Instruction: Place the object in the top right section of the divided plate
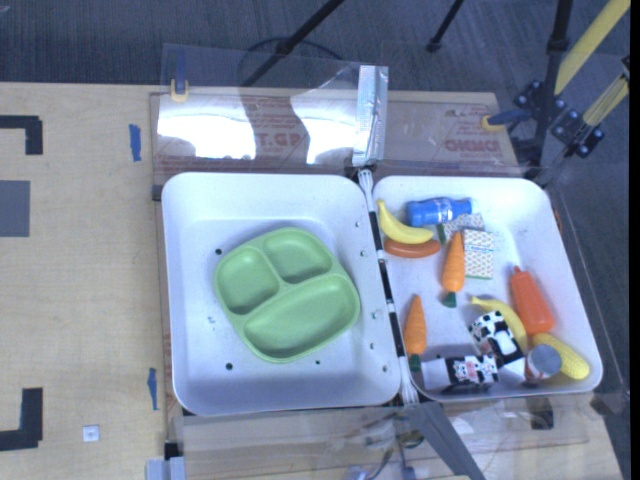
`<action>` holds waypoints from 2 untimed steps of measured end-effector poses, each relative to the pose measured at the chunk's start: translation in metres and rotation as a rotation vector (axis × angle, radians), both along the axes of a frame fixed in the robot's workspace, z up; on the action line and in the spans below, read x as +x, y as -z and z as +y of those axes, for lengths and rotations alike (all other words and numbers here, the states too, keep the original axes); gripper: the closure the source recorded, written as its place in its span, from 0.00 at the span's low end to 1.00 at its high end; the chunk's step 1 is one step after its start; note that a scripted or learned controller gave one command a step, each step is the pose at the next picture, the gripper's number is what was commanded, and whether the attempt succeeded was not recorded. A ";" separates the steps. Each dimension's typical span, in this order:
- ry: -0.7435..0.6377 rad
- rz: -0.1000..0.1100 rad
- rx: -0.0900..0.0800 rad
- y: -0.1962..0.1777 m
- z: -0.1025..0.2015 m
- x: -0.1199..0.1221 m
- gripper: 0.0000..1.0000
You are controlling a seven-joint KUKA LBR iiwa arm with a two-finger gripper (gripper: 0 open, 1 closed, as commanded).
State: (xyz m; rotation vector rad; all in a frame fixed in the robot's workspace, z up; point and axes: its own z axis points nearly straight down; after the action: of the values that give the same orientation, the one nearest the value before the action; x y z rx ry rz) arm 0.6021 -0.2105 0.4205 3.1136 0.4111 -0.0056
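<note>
Green divided plate [287,293], left bin [190,228]

my bench [70,298]: pale wood grain, matt | both bins [190,208]: smooth white plastic, soft sheen | divided plate [288,293]: green plastic, smooth, slight gloss | bananas [405,230], carrots [453,261]: toy plastic, glossy | blue bottle [437,211]: shiny plastic | clear panel [260,118] behind the left bin's far edge: glossy, glaring

Green divided plate [287,293], white bin [190,268], blue bottle [437,211].
</note>
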 end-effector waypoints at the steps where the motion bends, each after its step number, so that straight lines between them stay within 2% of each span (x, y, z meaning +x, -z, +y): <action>1: -0.297 0.000 0.001 -0.012 -0.007 0.056 1.00; 2: 0.022 0.004 0.003 0.001 -0.012 0.051 1.00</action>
State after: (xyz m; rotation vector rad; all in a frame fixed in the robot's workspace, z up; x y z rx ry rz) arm 0.6534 -0.2222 0.4197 3.1211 0.3772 -0.0115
